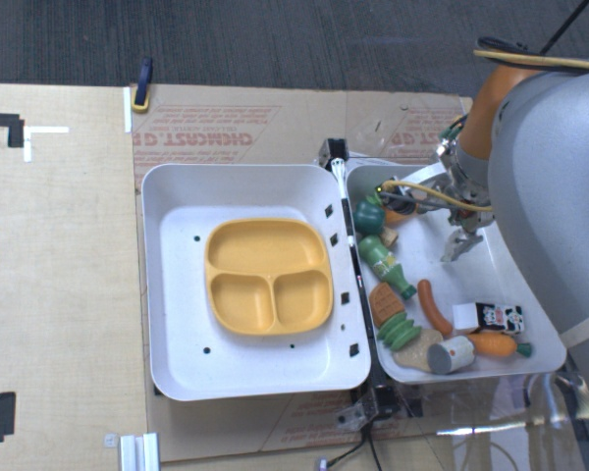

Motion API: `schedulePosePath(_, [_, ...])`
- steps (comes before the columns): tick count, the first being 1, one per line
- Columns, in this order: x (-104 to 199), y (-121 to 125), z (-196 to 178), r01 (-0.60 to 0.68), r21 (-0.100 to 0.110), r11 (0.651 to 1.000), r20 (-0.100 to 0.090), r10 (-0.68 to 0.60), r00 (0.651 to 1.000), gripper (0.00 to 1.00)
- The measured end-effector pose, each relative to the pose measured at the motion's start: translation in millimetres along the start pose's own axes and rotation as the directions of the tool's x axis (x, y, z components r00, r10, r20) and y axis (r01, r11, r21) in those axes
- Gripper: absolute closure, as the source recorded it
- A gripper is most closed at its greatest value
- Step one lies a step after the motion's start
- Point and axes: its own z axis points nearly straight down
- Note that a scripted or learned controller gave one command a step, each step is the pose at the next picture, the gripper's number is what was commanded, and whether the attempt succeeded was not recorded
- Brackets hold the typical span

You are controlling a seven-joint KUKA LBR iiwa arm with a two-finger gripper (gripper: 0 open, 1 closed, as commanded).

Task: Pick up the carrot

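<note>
The carrot [494, 344], orange with a small green top, lies at the near right corner of the right bin [491, 263]. It sits beside a grey can [453, 354] and just below a black-and-white carton [491, 316]. My gripper [461, 244] hangs over the bin's bare middle right, well behind the carrot and apart from it. I see nothing held in it. The big grey arm covers the bin's right side.
Along the right bin's left side lie a green pepper [369, 216], a green bottle [380, 259], a brown waffle piece [386, 304], green pods [401, 334] and a red sausage [433, 307]. The left bin [177, 224] holds a yellow divided plate [270, 275].
</note>
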Motion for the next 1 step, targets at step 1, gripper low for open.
schedulePosePath(1, [5.0, 19.4, -37.1, -0.016, -0.002, 1.0, -0.004, 0.016, 1.0, 0.0])
